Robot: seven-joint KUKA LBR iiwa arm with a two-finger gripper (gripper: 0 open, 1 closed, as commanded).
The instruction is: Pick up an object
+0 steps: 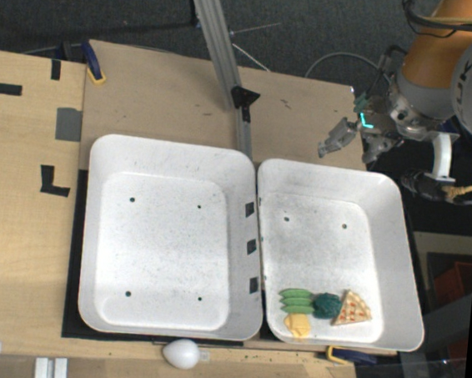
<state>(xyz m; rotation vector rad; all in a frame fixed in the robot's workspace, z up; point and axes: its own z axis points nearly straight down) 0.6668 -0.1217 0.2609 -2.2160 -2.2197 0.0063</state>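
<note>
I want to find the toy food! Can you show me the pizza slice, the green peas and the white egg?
pizza slice [352,309]: camera view, on the middle of its topping.
green peas [296,298]: camera view, on the middle of the pods.
white egg [182,354]: camera view, on its rounded top.

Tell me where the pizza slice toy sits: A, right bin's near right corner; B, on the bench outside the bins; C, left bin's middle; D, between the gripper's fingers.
A: the pizza slice lies in the right bin, by its near right corner, beside the green toys.
</note>
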